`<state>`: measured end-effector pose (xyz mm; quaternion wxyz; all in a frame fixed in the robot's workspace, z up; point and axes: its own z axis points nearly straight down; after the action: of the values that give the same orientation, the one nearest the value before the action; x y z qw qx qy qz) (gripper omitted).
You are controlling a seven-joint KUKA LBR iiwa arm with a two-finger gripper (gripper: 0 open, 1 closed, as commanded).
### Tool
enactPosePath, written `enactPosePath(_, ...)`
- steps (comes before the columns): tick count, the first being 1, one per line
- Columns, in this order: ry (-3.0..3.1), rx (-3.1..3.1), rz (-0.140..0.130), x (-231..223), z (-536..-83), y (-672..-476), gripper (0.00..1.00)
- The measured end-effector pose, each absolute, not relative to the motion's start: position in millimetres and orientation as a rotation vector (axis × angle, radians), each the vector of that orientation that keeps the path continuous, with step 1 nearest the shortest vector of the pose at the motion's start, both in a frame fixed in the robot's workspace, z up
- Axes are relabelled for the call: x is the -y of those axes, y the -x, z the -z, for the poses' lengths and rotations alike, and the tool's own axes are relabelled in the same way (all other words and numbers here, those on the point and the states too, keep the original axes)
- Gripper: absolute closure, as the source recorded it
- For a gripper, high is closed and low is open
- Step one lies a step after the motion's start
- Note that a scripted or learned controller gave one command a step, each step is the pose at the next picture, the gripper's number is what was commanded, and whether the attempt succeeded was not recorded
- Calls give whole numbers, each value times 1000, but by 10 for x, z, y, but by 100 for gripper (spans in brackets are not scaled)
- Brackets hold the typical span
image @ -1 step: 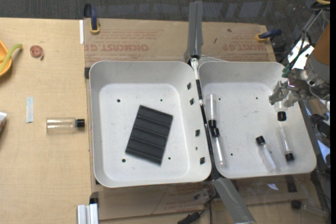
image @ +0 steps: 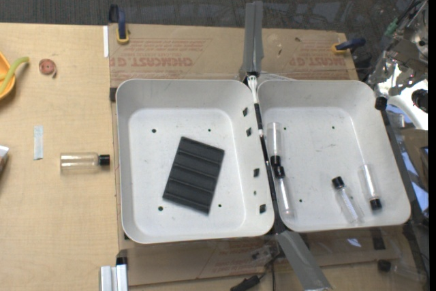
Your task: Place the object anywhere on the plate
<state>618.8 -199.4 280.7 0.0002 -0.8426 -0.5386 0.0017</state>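
A dark ribbed plate lies tilted on the floor of the left bin, with nothing resting on it, so the placing job appears not yet begun. The likely candidates for the object sit well apart from it in the right bin. A long clear vial runs along that bin's left wall, while a shorter black-capped vial and a second capped vial lie near each other at the lower right of the frame. Which of the three is meant cannot be told from the task wording. Grey and white hardware of the arm crowds the upper right edge of the frame, just beyond the right bin's rim and away from all three vials. Whether its gripper is released, clenched or carrying anything cannot be told here. By this reading the whole sequence is left to do: reach into the right bin, take one vial, carry it over the divide between the bins and set it on the plate. A stray clear bottle lies on the wooden bench at left of frame, outside both bins.
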Motion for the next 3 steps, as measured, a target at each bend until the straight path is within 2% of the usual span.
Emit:
enactPosePath(1, 2285, 2154, -5, 1232, -2434, -5979, 100)
enactPosePath(2, 2349, 2086, -5, 653, -2993, -6589, 100)
enactPosePath(3, 2507, 1891, -7, 7, -2073, -6148, 100)
